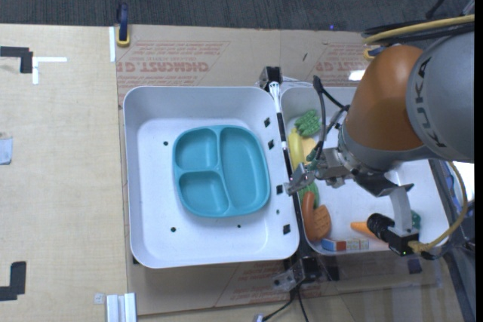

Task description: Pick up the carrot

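Against the right bin's left wall lies the carrot, orange with a green top.
Just above it hovers the pincer; I cannot tell its spread. Beside it, the left bin carries a teal divided plate.

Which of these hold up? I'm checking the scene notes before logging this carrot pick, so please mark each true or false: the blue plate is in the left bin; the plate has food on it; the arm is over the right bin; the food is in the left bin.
1. The blue plate lies in the left bin. True.
2. The plate has food on it. False: its three compartments are bare.
3. The arm is over the right bin. True.
4. The food is in the left bin. False: the carrot and other food lie in the right bin.
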Available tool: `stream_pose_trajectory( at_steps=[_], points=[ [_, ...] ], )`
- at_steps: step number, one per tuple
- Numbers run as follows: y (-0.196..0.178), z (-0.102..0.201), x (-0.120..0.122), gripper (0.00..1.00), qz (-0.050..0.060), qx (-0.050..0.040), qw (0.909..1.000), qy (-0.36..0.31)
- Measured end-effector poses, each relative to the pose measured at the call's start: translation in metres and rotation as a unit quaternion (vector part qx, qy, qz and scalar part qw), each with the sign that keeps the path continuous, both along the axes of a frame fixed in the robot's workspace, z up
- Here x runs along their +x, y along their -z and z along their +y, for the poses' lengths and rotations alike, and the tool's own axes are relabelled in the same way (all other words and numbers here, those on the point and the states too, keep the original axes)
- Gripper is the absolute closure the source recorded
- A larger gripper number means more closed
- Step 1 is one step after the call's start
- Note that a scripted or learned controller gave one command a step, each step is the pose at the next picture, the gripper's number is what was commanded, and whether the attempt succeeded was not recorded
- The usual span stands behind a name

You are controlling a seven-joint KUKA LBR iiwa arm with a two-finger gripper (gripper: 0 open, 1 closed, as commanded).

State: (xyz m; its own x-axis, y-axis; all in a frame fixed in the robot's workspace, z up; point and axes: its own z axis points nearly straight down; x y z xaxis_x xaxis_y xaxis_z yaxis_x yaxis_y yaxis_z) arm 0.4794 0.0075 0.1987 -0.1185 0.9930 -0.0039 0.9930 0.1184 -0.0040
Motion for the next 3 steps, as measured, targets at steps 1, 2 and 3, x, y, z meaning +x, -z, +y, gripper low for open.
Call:
stream_pose_trajectory(
  at_steps=[1, 2, 3],
  points=[
    [-0.0083, -0.0009, 0.0014, 1.00, 0.000, -0.0011, 1.0000, -0.001],
    [-0.0083, -0.0008, 0.0014, 0.00, 0.000, -0.0011, 1.0000, -0.001],
    [-0.0165, -0.0016, 0.0026, 1.00, 0.000, -0.0024, 1.0000, -0.002]
  ],
)
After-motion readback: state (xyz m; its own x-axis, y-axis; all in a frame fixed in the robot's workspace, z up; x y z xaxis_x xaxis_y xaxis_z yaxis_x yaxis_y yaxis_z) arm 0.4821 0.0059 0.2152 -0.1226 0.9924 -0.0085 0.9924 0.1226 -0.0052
